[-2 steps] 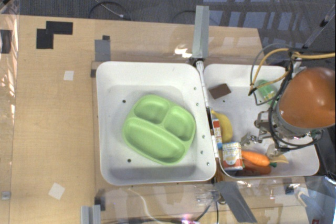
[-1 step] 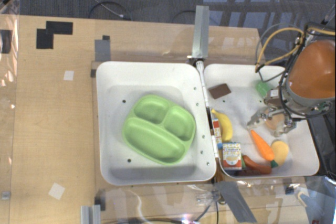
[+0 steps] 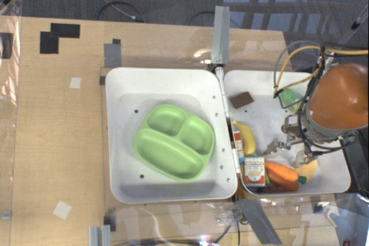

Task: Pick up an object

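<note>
The right bin [image 3: 334, 184] holds a brown block [image 3: 241, 99], a banana [image 3: 247, 137], a small juice carton [image 3: 254, 171], an orange carrot [image 3: 282, 172] lying on a dark red piece, a pale yellow piece [image 3: 308, 170] and a green item [image 3: 287, 97] partly under the arm. The arm's orange band [image 3: 340, 96] hangs over the right side of this bin. My gripper [image 3: 292, 144] points down just above the carrot and to the right of the banana. Nothing is visibly held in it.
A green divided plate [image 3: 174, 140] lies in the left bin [image 3: 124, 181]. A metal post [image 3: 221, 37] stands behind the wall between the bins. Yellow and black cables [image 3: 288, 63] loop beside the arm.
</note>
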